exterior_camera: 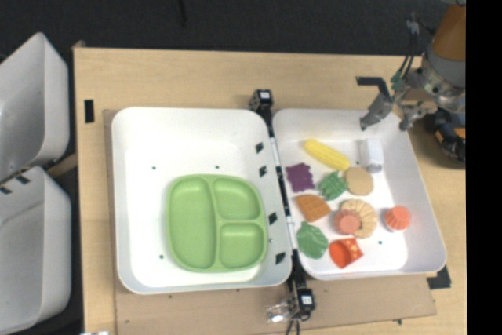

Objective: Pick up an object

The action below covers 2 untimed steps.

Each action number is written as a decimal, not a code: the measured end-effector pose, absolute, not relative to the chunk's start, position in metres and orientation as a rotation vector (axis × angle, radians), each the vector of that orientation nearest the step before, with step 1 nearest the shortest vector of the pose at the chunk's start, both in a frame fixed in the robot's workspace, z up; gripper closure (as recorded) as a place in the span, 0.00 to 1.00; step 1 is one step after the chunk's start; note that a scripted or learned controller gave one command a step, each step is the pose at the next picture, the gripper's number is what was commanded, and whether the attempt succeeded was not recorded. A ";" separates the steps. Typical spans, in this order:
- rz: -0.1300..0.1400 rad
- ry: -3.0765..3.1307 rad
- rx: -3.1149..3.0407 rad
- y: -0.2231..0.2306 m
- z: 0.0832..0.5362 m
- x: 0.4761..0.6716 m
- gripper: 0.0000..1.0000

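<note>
My gripper [389, 118] hovers over the far right corner of the right bin [420, 184], open, with nothing between its fingers. Below it in that bin lie toy foods: a yellow corn cob [327, 154], a pale grey cylinder [371, 154], a purple piece [299, 176], a green piece [332, 186], a tan disc [360, 181], an orange slice [312, 207], a pink and tan round piece [355, 217], a small orange-red piece [398, 218], a green leaf [311, 240] and a red piece [345, 252]. The grey cylinder lies nearest the gripper.
The left bin [141, 145] holds a green divided plate [216, 222]. A ridge with black clips [274, 176] separates the two bins. The wooden bench [196, 74] frames them, and white chairs [27, 114] stand at the left.
</note>
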State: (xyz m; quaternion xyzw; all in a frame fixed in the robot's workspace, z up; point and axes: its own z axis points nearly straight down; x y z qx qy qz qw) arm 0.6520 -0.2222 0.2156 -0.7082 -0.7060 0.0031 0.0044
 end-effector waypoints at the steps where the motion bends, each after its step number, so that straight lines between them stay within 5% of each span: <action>1: 0.001 -2.222 -2.222 -0.221 0.223 0.654 0.00; 2: 0.004 -2.225 -2.217 -0.226 0.167 0.663 0.00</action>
